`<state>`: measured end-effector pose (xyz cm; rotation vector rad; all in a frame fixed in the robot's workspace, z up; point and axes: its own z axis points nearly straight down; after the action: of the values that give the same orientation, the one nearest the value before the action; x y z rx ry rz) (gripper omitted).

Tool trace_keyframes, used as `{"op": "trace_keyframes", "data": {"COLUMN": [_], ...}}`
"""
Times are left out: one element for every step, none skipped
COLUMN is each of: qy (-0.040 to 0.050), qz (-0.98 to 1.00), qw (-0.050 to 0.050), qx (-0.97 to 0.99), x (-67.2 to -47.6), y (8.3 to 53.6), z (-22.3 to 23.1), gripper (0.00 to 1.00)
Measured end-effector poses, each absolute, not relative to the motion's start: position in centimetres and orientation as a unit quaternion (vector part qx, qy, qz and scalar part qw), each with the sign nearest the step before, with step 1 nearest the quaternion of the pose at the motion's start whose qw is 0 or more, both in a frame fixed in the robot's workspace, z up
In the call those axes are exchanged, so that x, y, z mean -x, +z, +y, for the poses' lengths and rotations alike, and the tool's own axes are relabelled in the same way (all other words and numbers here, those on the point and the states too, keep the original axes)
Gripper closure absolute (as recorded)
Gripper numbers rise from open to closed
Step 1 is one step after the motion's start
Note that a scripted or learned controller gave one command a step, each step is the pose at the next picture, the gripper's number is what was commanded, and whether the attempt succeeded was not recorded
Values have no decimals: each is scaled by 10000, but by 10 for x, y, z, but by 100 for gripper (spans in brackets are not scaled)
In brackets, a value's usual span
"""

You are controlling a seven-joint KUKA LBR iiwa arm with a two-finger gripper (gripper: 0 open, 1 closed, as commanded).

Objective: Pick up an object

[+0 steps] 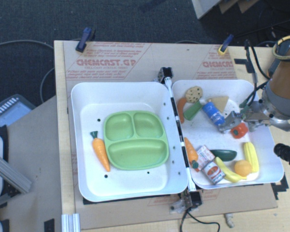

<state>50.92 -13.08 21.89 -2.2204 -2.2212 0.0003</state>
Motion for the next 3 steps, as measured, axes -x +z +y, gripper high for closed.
{"op": "trace_keyframes", "data": {"qy": [-1,-9,-2], "qz": [-7072,-7069,-7069], "qw": [-5,-17,-16], "qx": [7070,7073,7073], "x": [-582,-583,-580], "y": [84,95,157], "z": [-155,-155,-186], "gripper": [0,100,100]}}
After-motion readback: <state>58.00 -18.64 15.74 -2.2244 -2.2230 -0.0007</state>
